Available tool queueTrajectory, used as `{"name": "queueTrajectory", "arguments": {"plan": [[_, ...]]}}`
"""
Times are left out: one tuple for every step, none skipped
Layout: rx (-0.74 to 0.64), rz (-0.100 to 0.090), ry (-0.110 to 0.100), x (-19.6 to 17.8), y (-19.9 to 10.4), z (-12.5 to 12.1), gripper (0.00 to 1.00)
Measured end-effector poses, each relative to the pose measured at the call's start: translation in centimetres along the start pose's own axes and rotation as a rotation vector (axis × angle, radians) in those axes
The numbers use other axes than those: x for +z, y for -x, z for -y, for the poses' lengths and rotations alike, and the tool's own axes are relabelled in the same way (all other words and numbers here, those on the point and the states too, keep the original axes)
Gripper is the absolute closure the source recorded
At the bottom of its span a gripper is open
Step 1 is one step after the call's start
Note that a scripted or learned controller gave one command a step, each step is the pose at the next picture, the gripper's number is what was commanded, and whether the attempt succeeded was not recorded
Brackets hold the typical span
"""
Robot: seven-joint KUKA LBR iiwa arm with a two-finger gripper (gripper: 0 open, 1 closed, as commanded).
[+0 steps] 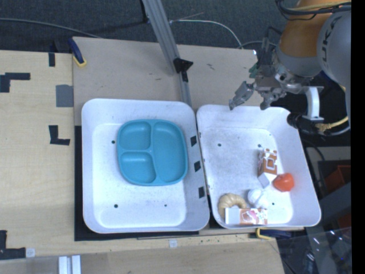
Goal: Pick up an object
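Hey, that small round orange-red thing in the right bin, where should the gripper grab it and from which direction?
Probably straight from above, closing across the middle of the small round orange-red object. It looks ball-like, so no side grips better. A white and orange carton seems to touch its upper left, so set the fingers toward the freer sides. The two-finger gripper hovers open at the right white bin's far rim.

Even, fairly bright overhead light; soft shadows only. The white bins (91, 153) look slightly washed out. Mild softness overall, darker along the top edge.
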State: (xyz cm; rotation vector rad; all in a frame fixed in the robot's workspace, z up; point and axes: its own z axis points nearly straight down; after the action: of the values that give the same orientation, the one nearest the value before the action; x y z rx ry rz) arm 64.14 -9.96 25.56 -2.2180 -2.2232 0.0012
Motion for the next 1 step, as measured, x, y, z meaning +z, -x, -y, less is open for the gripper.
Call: {"name": "queueTrajectory", "arguments": {"plan": [[0.0,0.0,0.0,0.0,0.0,0.0,0.0]]}}
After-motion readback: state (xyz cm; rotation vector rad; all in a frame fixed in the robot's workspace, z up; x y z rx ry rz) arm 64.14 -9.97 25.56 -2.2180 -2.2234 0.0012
